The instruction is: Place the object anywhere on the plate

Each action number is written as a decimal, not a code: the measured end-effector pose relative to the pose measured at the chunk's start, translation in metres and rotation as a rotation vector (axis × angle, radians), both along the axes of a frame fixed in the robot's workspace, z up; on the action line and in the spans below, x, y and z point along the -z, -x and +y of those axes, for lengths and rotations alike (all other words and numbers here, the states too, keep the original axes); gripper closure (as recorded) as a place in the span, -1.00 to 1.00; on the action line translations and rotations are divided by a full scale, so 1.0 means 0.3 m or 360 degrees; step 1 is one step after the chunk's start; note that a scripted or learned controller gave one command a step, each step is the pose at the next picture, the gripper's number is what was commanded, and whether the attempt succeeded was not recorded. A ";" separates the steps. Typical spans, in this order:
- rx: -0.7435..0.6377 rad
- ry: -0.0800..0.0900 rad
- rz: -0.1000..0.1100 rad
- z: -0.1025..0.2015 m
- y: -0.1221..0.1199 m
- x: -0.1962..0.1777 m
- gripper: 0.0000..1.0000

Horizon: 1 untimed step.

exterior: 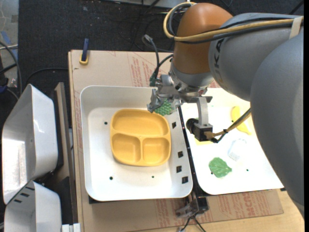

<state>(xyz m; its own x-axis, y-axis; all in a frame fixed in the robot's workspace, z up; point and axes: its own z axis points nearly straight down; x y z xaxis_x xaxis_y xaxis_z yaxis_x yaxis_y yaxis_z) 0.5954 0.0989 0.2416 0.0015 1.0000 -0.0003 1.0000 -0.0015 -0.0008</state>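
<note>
We see the end effector (pixel 163 103) gripping a small green knobbly object (pixel 165 108) above the upper right rim of the yellow three-compartment plastic plate (pixel 141 137) (left white bin (pixel 96 178)).

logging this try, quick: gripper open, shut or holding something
gripper: shut on the green object, held over the top right rim of the yellow plate.

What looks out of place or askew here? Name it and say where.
Little stands out. The yellow three-compartment plastic plate sits slightly turned in the left white bin, flat and unspilled. A green knobbly object sits just under the pincer, off the plate's upper right corner. In the right white bin, a green leafy piece lies flat.
</note>
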 end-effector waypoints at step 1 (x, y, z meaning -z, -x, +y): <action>-0.0007 0.0001 0.0002 0.013 -0.023 0.061 1.00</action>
